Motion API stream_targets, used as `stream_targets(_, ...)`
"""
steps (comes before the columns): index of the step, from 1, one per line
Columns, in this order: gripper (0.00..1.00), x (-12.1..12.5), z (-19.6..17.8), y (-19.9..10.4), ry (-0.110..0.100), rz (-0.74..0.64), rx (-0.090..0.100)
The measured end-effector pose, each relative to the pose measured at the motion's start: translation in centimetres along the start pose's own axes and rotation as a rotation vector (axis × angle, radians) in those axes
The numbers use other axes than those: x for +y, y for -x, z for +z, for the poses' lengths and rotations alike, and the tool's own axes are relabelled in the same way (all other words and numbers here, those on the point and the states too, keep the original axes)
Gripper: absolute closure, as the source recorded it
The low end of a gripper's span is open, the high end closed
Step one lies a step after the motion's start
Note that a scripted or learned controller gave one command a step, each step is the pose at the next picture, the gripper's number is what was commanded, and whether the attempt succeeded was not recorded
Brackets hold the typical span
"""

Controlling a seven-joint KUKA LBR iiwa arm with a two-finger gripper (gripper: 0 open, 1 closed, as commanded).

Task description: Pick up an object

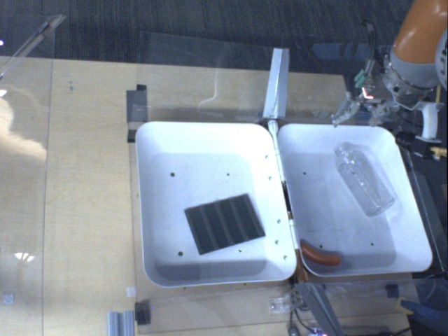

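In two bins [210, 135]: one ridged mat [225, 223] | one bottle [363, 178] | one sausage [320, 255] | gripper [358, 112] state unclear

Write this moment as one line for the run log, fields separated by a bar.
claw: above right bin's far rim | right bin: clear bottle, orange sausage-like item | left bin: dark ribbed panel | nothing picked yet

The tool [364, 107] hangs above the far rim of the right bin [413, 187]. Just below it lies a clear bottle [364, 177]. Further off, a sausage [320, 255] sits at the near rim; open white floor lies between.
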State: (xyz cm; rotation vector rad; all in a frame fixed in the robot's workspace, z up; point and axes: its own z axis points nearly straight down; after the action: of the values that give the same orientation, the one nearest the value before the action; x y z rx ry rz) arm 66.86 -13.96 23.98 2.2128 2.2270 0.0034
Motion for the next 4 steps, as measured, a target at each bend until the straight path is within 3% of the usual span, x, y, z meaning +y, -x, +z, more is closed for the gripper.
stream_targets(1,0.0,-4.6,15.2,3.5,0.007,-0.126,-0.002)
stream_targets(2,0.0,-0.1,15.1,6.4,-0.012,-0.299,0.007)
stream_targets(3,0.0,-7.7,15.0,4.8,0.008,-0.448,-0.003)
stream_targets(4,0.0,-12.1,14.9,6.5,0.01,-0.467,-0.005)
